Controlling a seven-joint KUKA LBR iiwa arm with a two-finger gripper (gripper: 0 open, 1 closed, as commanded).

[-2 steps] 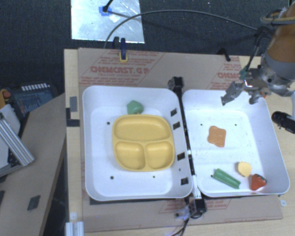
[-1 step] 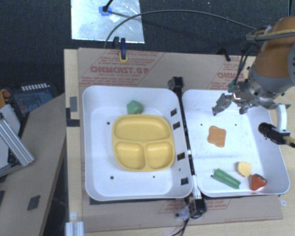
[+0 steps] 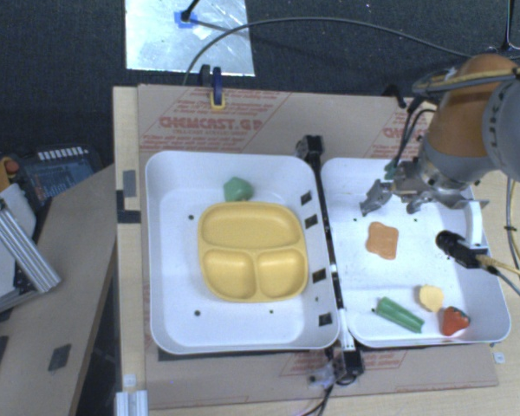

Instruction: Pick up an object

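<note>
My gripper (image 3: 392, 203) hangs over the far part of the right bin (image 3: 355, 271), its two fingers spread apart with nothing between them. Just in front of it an orange flat piece (image 3: 382, 240) lies on the bin floor, not touched by the fingers. Near the bin's front edge lie a long green object (image 3: 398, 315), a small yellow round piece (image 3: 431, 298) and a red piece (image 3: 453, 320). The grey arm with its orange band (image 3: 468, 115) comes in from the upper right.
The left bin (image 3: 169, 232) holds a yellow divided plate (image 3: 251, 250) and a small green object (image 3: 237, 189) behind it. A black fitting on a cable (image 3: 455, 246) hangs over the right bin's right side. A black divider (image 3: 322, 232) runs between the bins.
</note>
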